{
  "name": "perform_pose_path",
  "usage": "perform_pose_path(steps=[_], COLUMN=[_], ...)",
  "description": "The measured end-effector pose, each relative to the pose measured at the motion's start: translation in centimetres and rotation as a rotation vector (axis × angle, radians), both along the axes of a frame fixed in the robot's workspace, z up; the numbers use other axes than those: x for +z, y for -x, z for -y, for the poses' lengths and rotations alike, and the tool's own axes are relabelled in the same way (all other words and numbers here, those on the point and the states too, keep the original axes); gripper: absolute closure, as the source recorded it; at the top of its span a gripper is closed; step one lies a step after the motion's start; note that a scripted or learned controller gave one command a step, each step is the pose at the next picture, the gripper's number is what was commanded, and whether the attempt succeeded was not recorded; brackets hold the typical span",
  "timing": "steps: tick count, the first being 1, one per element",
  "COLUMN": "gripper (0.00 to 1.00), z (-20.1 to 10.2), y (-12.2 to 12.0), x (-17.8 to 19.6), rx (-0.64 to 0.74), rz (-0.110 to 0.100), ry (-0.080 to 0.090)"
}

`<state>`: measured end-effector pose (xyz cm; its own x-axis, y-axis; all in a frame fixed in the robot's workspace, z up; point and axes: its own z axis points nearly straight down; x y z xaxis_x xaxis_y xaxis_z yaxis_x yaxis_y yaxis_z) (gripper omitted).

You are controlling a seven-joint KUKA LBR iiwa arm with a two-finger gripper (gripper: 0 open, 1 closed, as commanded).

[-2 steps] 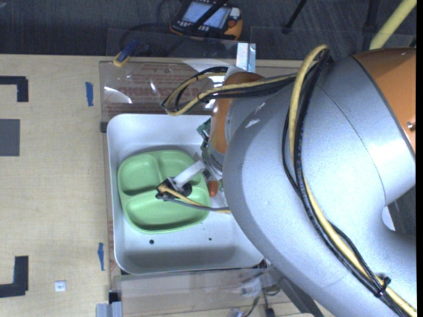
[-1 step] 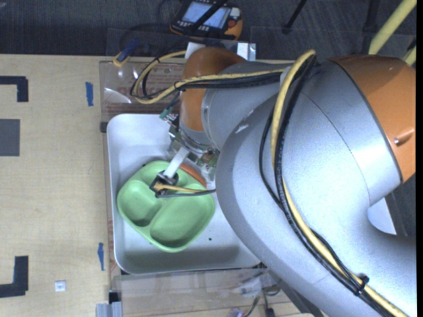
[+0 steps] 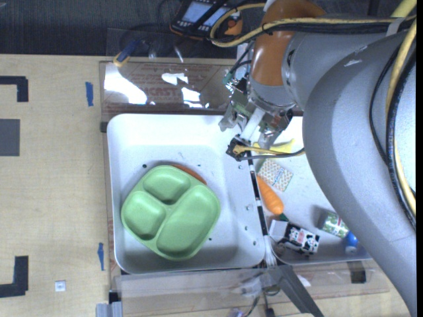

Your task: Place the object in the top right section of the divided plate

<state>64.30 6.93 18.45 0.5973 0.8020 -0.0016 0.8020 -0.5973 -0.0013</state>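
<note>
Pale bench point(image 3: 46, 197) bears white bin point(image 3: 165, 137) with green plate point(image 3: 170, 211)

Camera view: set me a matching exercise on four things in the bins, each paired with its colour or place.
Things
1. divided plate
2. carrot
3. patterned packet
4. black-and-white box

Descriptions
A. orange, in the view's right-hand bin, lying along the wall between the bins
B. pale, in the right-hand bin, just behind the orange thing
C. green, in the view's left-hand bin
D. at the right-hand bin's near edge, close to the dividing wall

Pairs: 1-C, 2-A, 3-B, 4-D
</note>
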Motion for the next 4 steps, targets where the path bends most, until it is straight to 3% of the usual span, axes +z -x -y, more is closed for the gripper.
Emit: perform_pose_path(steps=[1, 2, 3, 4], gripper=[0.0, 0.0, 0.0, 0.0], z=[-8.4, -4.1, 4.6, 5.1], y=[0.0, 6.5, 3.6, 2.0], x=[-6.0, 0.8, 0.2, 4.6], rx=[-0.613, -0.56, -0.348, -0.311], rz=[0.003, -0.003, -0.003, 0.0], ry=[-0.002, 0.001, 0.001, 0.0])
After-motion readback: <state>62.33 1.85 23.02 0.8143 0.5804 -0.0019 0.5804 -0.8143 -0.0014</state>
